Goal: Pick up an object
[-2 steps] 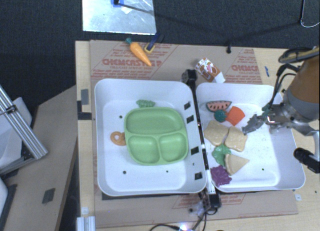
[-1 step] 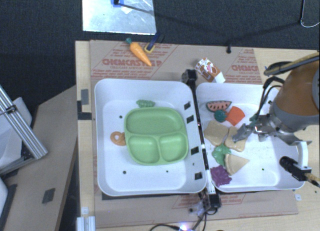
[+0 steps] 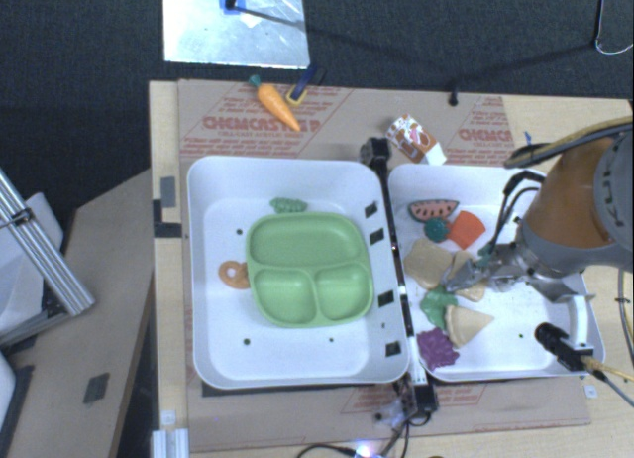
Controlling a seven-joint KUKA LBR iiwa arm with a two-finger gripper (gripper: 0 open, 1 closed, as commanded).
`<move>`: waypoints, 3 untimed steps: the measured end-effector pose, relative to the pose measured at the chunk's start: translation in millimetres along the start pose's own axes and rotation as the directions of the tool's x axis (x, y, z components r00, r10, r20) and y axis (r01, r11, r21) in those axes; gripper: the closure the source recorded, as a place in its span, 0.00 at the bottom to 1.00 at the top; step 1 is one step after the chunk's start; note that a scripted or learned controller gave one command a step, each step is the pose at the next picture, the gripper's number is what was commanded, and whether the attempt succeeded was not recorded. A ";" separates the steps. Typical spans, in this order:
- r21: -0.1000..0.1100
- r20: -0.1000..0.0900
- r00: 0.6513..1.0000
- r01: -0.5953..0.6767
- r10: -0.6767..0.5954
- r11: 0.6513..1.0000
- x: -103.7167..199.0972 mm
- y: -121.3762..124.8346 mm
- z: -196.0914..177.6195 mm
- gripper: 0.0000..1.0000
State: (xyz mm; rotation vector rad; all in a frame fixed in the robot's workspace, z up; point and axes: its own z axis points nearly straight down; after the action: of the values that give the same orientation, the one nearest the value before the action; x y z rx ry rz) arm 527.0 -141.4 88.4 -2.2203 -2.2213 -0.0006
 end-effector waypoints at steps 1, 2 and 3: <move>-0.007 0.002 1.000 0.000 0.000 1.000 -0.7 2.1 -13.9 1.00; -0.006 0.002 1.000 0.003 -0.003 1.000 -3.4 1.2 -57.5 1.00; -0.007 0.003 1.000 0.004 -0.004 1.000 -7.1 9.0 -103.4 1.00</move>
State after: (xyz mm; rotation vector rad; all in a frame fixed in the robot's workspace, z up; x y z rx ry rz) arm 536.0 -148.6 191.8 -2.2211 -2.2302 -0.0051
